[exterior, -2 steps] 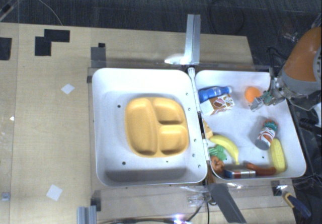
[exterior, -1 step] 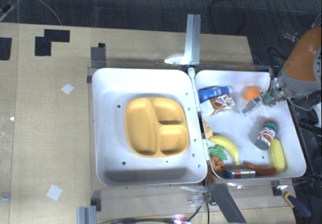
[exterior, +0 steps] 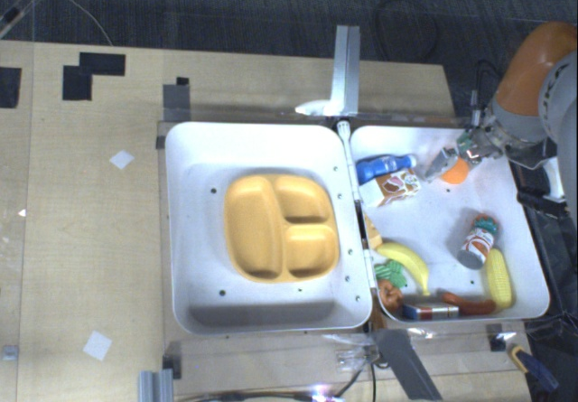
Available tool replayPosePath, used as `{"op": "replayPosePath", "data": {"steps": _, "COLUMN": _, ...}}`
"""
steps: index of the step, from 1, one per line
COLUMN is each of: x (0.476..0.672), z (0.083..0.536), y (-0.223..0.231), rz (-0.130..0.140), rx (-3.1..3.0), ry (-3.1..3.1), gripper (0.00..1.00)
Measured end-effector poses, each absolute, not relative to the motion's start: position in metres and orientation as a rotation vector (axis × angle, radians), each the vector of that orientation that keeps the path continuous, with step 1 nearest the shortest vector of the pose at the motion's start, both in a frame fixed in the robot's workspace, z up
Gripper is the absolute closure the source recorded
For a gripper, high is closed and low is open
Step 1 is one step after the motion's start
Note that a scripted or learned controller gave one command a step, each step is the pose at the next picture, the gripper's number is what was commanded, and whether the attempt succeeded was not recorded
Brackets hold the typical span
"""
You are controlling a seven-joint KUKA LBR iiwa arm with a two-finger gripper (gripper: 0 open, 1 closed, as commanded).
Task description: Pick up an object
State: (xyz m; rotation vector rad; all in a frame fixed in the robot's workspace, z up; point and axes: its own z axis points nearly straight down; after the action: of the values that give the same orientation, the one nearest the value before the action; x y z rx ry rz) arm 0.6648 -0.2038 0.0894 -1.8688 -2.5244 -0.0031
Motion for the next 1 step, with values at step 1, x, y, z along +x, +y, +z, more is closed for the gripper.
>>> {"op": "replayPosePath", "data": {"steps": 1, "x": 0.6697, "z": 0.1038, "y": -0.203, "rz": -0.011, "rx": -1.868, "ry": -2.55, "gripper": 1.0}}
